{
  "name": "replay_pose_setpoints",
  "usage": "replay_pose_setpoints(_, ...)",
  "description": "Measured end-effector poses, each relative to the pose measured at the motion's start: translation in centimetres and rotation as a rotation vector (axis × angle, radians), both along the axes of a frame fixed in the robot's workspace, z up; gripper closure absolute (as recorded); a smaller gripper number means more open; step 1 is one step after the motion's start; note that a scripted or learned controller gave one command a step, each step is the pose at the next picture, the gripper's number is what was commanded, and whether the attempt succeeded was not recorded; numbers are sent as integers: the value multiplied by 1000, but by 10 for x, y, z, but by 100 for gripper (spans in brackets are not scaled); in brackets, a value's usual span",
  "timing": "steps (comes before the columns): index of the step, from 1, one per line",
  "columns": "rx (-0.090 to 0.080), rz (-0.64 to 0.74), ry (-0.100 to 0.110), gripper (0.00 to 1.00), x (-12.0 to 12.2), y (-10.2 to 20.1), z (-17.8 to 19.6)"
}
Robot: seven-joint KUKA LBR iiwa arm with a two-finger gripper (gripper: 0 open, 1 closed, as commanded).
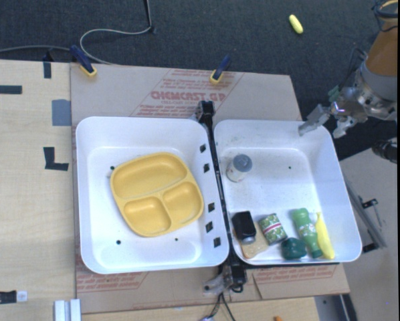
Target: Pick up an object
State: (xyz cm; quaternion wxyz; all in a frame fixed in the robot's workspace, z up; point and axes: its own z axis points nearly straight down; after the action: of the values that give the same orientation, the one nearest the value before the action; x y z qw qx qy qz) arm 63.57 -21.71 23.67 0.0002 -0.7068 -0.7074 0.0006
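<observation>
Hovering above the upper right corner of the right shallow white plastic bin, the end effector of the grey arm with the orange band holds nothing between its fingers, which look spread apart, one grey tip reaching over the bin rim. This right bin is my landmark for all places. Inside it, near its upper left part, a small grey-capped round container stands alone. Along its lower edge a group of things lies close together: a black rectangular block on the left, resting on a flat tan piece; just beside it a small can with a red and green label; then a dark green round object; a light green bottle-like object; and a long yellow banana-shaped item touching it, nearest to the lower right corner. To the left of the landmark bin, touching it, sits the second white bin, holding a yellow plastic tray with three compartments. Both bins rest on brown cardboard on the worktop.
</observation>
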Motion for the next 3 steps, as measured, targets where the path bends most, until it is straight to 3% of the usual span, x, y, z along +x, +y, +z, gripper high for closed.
replay_pose_setpoints(1,1,0,-1,0,-76,56,-149)
replay_pose_setpoints(2,2,2,-2,0,-59,161,-52)
replay_pose_setpoints(3,0,2,0,0,14,198,-53)
